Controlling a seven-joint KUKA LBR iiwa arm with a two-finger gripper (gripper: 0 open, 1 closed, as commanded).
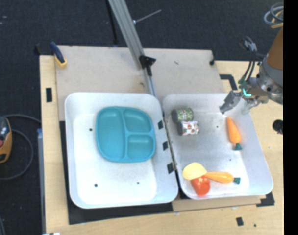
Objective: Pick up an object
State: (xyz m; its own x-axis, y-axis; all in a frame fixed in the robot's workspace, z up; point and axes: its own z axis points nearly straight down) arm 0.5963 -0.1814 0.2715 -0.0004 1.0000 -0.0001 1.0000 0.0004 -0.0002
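- The gripper (231, 105) hovered over the upper right part of the right bin (213, 104); whether it was open or closed could not be told, and nothing was seen in it.
- A carrot (233, 131) lay just below the gripper, apart from it.
- A can (184, 115) and a small printed cup (188, 128) lay to the gripper's left.
- A sound descent would probably have centred on the carrot, straddling its narrow width.

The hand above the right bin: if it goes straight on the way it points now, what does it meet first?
Probably the right bin's floor just left of the upright carrot. The hand points down and leftward; depth is unclear, so it might brush the carrot.
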